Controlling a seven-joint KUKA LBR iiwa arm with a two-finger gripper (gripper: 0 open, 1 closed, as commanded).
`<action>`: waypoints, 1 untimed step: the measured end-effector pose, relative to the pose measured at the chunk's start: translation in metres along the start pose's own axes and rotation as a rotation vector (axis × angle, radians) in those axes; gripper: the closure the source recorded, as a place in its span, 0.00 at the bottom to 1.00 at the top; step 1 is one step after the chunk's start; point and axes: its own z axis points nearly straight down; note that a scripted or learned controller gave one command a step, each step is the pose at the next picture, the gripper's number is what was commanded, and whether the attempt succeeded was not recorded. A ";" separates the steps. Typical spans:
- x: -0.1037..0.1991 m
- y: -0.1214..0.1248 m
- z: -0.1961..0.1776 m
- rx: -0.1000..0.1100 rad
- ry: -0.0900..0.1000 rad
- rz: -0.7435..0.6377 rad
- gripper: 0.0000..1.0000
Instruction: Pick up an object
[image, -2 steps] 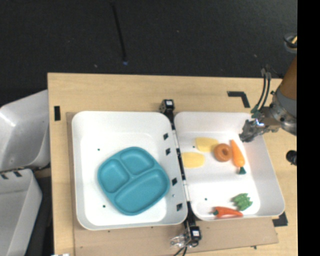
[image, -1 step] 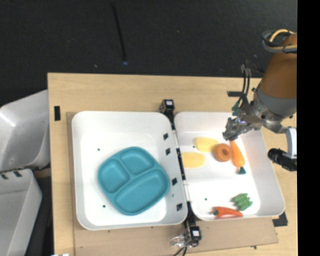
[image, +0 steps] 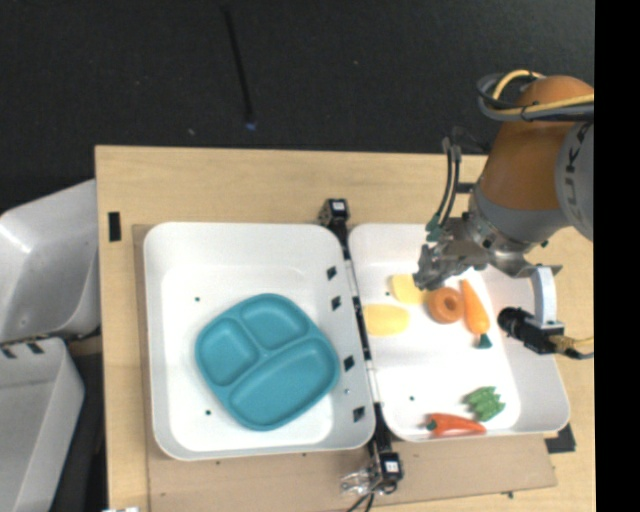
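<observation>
We see the gripper (image: 437, 272) low in the right bin (image: 540, 400), near its far edge, over the yellow piece (image: 404, 289); finger state: cannot tell. Likely light, rigid, slick plastic; we'd pinch across its narrow sides.

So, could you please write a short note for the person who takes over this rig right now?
End effector: low over the back of the right white bin, above the pale yellow wedge-shaped piece. I cannot tell whether it is open or shut; nothing is visibly held.
Right bin contents: yellow lemon-shaped toy, orange round slice, orange carrot toy, green leafy toy, red chili pepper toy.
Left white bin: a blue divided plastic plate.
Done: no pick is confirmed.
Left: grasp one object and lift it.
</observation>
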 end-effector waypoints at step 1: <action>0.056 0.000 -0.008 -0.002 0.001 -0.003 1.00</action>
